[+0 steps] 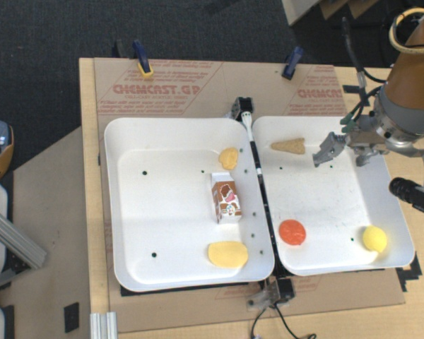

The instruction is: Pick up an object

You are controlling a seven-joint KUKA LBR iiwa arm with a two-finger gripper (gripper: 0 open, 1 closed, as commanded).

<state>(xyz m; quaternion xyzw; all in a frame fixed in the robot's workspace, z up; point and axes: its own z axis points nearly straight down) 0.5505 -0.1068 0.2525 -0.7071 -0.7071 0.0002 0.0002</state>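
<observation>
Nearest the camera, at the near edge of the left bin (127, 210), lies a pale yellow oval piece (227, 254), its long axis running left to right. Farther in, close to the divider between the bins, a small carton (226, 198) printed brown, red and white lies flat with its long axis running near to far, slightly tilted. Beyond it, just past the carton's far end, sits a small round orange-yellow piece (228, 158). That makes three things in the left bin.

Three more things lie in the right bin (381, 210). A red round piece (292, 232) sits near the near-left corner, and a yellow lemon-like ball (374, 239) lies near the near-right corner; the two are well apart. At the far-left part of this bin lies a tan wedge (288, 145), its long axis left to right, the narrow tip pointing left toward the divider.

Over the far-right part of the right bin hangs the gripper (343, 149), just right of the tan wedge and not touching it. Its grey fingers look spread, one angling left and one down-right, with nothing between them.

Both bins rest on a brown cardboard sheet (198, 83), with two blue clamps (143, 59) on its far edge.
</observation>
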